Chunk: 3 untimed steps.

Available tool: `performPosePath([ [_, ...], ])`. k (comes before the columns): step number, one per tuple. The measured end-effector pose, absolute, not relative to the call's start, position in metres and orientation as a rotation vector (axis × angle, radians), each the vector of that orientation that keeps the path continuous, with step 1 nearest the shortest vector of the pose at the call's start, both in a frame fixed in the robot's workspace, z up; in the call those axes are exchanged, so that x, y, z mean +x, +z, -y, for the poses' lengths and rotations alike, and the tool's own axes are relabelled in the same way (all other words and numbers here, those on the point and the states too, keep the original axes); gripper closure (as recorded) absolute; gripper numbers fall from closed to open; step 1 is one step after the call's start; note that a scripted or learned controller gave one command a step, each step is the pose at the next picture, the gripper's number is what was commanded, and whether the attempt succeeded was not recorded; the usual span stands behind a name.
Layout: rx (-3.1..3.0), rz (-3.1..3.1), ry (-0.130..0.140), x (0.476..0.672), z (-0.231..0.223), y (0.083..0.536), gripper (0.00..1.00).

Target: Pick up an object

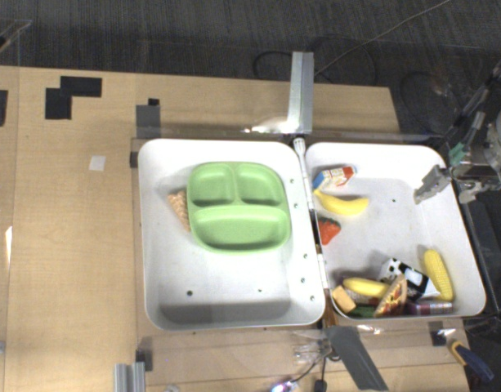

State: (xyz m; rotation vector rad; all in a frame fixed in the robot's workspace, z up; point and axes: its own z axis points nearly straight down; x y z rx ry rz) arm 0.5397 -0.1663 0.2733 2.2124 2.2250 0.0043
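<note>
The right bin (397, 219) holds a banana (342, 204), a small white and red carton (335, 175) and a red piece (328, 232) along its left wall. Piled in its front corner are a corn cob (437, 273), a second banana (364, 287), a pizza slice (391, 299), a black and white toy (405, 274) and a tan bread piece (343, 300). My gripper (448, 186) hangs over the bin's right rim, open, with nothing between its fingers. It is well apart from every object.
The left bin (234, 300) holds a green divided plate (236, 205) with a tan waffle-like piece (178, 209) tucked at its left edge. A metal post (301, 88) stands behind the divider between the bins. Cables lie on the dark floor behind.
</note>
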Motion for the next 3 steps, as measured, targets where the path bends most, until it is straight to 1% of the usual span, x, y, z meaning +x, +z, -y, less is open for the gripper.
performPosePath([
  [1, 2.124, -2.311, 0.004, 0.553, 0.122, 0.189, 0.00],
  [2, 2.065, -2.360, 0.008, 0.561, 0.063, 0.296, 0.00],
  [3, 2.141, -2.296, 0.004, 0.591, 0.084, 0.203, 0.00],
])
